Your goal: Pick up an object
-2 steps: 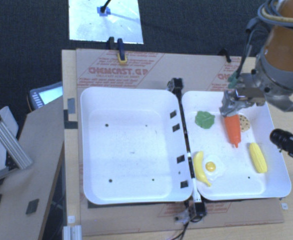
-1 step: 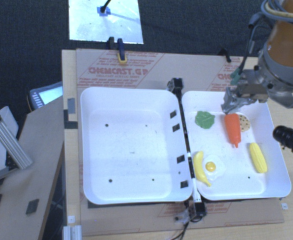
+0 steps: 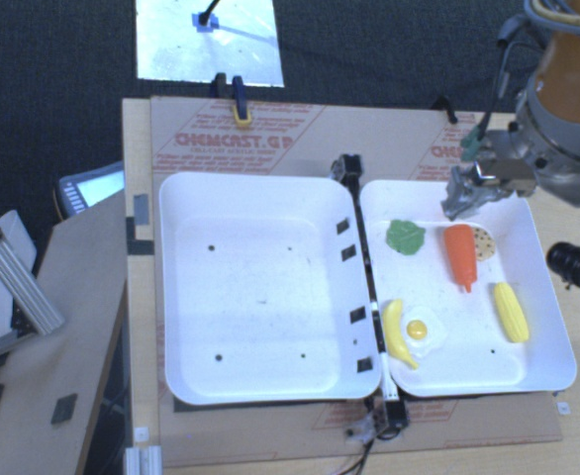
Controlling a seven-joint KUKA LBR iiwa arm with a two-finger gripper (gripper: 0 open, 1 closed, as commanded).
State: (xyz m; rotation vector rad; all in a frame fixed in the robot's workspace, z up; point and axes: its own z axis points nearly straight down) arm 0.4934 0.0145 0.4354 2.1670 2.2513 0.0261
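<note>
End effector [image 3: 465,198] sits at upper right of frame, above the carrot [image 3: 460,255]; finger state indeterminate.

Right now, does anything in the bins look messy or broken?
Nothing looks broken or spilled. The toy food all lies in the right bin: a green leaf, a carrot lying partly over a cookie, a corn cob, a banana and a fried egg. The pincer hangs above them.

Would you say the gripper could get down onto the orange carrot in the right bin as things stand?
Probably yes. The gripper hangs over the right bin, just up and left of the carrot. The carrot lies with its top bare; only a small round speckled piece touches its right side.
</note>
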